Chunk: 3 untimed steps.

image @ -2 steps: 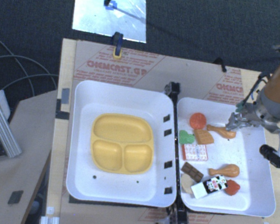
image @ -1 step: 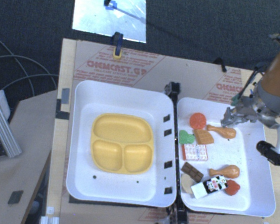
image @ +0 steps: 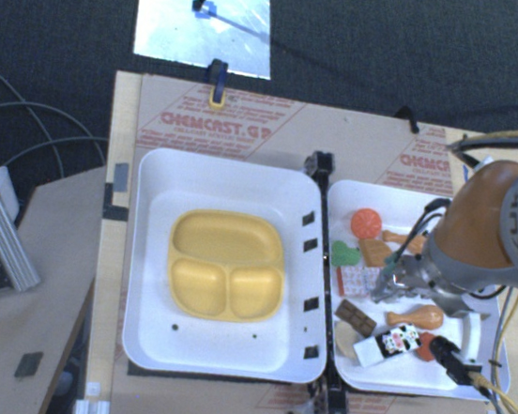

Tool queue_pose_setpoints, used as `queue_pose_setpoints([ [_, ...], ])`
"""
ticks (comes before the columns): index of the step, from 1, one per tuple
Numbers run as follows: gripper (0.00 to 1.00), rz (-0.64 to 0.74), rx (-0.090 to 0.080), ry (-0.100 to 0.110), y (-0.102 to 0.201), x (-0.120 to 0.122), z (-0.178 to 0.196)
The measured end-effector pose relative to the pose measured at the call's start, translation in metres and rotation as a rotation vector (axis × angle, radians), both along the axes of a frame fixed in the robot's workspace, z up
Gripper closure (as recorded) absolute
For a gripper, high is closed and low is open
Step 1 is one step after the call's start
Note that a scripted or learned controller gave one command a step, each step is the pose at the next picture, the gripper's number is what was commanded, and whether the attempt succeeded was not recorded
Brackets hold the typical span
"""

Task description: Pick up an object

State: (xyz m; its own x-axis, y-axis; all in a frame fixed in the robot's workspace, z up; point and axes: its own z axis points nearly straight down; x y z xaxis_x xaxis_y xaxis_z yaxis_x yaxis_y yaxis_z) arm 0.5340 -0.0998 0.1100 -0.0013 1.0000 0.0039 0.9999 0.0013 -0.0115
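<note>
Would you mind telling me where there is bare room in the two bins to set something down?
The left bin has bare floor all round the yellow tray, widest along its near and far edges. The right bin is crowded: toys fill it under the gripper, with little bare floor beyond its far left corner.

A yellow divided tray (image: 226,265) lies in the left bin (image: 144,328), perhaps plastic.
</note>
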Motion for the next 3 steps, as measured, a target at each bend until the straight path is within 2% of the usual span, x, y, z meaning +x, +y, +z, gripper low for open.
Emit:
queue_pose_setpoints([
  [1,1.00,0.007,-0.001,-0.018,0.059,-0.026,0.077],
  [2,1.00,0.009,0.000,-0.017,0.122,-0.025,0.114],
  [3,1.00,0.003,-0.003,-0.022,0.108,-0.046,0.194],
])
